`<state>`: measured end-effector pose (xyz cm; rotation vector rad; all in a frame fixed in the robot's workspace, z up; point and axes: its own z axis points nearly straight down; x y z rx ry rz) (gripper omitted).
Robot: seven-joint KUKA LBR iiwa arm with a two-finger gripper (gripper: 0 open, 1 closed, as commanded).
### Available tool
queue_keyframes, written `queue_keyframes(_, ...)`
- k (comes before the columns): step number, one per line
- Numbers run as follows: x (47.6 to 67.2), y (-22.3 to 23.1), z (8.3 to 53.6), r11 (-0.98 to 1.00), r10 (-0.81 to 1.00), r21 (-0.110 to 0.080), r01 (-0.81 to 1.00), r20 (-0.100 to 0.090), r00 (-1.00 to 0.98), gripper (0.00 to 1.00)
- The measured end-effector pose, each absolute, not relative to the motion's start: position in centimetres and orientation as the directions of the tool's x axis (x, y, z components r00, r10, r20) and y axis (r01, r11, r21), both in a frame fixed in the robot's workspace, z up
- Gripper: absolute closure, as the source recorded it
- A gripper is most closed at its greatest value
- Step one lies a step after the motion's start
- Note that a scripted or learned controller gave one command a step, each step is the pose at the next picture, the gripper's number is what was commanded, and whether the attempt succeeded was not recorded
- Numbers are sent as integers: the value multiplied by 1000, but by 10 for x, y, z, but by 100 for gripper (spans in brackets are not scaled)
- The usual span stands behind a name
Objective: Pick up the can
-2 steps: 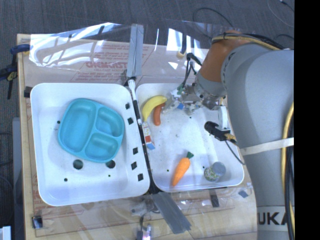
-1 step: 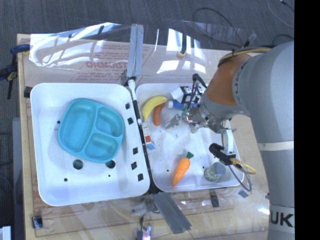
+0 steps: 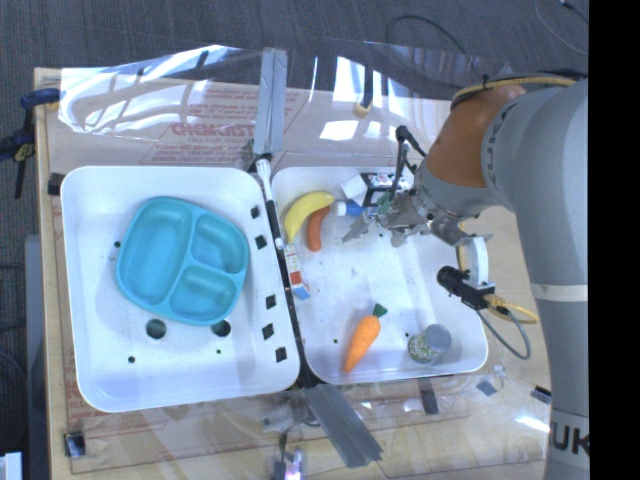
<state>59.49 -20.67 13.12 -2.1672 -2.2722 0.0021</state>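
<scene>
Two white bins point(image 3: 90, 298) on a cardboard-covered bench point(image 3: 130, 133).

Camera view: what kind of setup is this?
Likely a robot grasping test bench: two white bins side by side, toy food such as a carrot and banana, and a grey arm reaching over the right bin.

Grey cylindrical arm point(image 3: 555, 228) with an orange band point(image 3: 462, 143) above the wrist; a pale seam ring encircles the lower link, which bears white lettering. Black cables run along the metal hand point(image 3: 385, 218).
</scene>
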Motion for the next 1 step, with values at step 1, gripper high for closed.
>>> queue_keyframes(1,547,-210,91,67,998,-4,998,1,-67,0)
